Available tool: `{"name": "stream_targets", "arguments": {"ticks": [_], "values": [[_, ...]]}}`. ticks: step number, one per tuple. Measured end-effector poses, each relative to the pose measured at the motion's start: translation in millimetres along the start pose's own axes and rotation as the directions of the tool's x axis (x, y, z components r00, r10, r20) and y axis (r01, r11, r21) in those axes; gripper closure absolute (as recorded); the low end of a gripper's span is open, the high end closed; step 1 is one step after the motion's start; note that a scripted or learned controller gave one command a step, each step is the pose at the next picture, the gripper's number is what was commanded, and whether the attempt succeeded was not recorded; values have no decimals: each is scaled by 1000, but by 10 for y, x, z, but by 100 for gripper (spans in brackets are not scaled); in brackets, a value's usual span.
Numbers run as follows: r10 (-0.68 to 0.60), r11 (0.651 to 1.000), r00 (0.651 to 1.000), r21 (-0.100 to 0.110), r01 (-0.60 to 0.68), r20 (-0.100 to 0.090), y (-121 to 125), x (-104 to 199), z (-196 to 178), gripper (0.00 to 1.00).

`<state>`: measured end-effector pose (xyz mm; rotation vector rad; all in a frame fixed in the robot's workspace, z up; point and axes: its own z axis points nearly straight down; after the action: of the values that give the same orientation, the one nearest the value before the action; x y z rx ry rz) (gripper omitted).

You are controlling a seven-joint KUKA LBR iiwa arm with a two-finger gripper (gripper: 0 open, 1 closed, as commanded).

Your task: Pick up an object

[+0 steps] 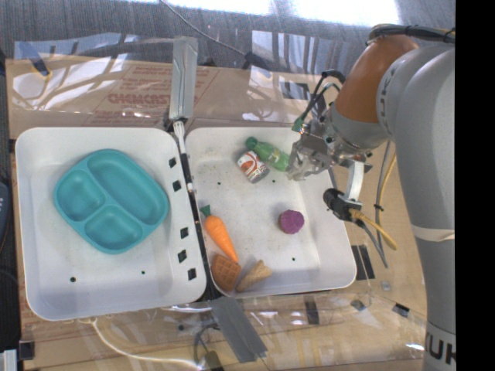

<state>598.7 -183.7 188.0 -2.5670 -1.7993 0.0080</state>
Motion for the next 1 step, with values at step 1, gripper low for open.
{"name": "stream_targets", "arguments": {"ticks": [1], "values": [[397,918,918,1,-397,1,201,227,571,100]]}}
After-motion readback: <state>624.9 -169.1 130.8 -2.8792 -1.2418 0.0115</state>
